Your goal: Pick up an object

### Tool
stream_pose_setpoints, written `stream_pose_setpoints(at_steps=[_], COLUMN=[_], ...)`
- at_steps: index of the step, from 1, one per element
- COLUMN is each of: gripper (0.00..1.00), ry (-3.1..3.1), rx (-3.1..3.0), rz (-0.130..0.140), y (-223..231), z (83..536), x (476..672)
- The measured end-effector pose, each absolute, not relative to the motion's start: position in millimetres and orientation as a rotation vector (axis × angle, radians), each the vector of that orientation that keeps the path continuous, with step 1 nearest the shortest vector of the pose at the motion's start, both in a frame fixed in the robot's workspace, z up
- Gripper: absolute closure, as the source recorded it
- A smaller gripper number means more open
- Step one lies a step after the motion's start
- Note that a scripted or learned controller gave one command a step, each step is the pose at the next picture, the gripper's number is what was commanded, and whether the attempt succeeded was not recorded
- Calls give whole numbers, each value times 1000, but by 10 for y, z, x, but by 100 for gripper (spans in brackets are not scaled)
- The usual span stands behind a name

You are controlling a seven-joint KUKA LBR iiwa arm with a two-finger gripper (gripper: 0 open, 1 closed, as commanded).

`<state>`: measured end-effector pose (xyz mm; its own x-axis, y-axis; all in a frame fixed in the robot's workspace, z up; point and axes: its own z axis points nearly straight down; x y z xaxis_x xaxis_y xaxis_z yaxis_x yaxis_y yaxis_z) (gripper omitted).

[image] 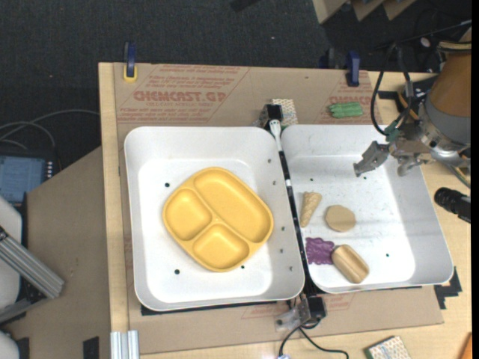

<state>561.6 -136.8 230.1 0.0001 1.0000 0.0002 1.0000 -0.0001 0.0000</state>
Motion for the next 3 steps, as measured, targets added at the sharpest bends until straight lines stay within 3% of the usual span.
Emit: stream_pose_setpoints(at_steps=[1, 2, 3], gripper=[0, 0, 100], ry=[-2214, -2226, -2224], rx=[-2215, -2224, -2227], rz=[7, -3, -3], y=[-1086, -1231, -1229], z=[942, 839, 948], x=[5053, 5569, 5554])
